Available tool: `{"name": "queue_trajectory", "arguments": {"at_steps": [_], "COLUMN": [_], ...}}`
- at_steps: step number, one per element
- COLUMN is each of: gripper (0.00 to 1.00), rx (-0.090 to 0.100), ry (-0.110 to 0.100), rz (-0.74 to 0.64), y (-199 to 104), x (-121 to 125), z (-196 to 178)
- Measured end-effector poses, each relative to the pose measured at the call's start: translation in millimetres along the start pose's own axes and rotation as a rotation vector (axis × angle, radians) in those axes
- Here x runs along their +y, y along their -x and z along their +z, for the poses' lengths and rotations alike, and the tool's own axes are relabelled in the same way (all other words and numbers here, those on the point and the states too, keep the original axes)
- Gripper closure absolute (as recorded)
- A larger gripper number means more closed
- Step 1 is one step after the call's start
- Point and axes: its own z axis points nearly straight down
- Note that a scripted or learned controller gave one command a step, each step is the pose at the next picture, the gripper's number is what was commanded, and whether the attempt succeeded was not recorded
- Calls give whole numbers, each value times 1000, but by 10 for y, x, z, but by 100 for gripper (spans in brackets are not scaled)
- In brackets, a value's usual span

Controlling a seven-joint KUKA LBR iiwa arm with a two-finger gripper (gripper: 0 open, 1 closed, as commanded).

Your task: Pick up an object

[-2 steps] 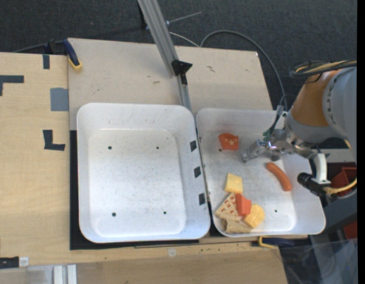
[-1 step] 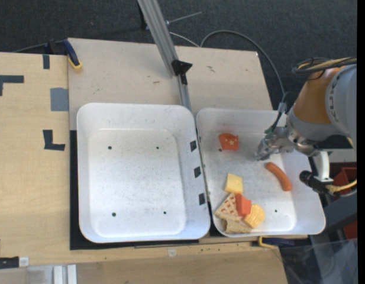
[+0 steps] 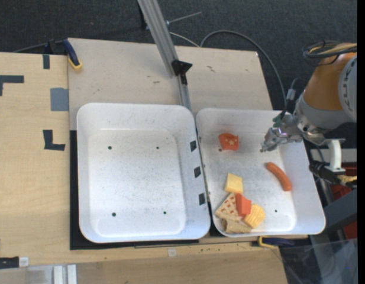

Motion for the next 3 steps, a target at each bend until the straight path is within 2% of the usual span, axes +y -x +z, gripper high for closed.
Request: {"name": "queue_trajectory", "arguments": {"at_steps": [2, 3], "gripper": [100, 100], "rx": [0, 2], "ry": [0, -6], "rz": [-1, -3], "y": [-83, -619], "x": [195, 151], "z": [-959, -826]}}
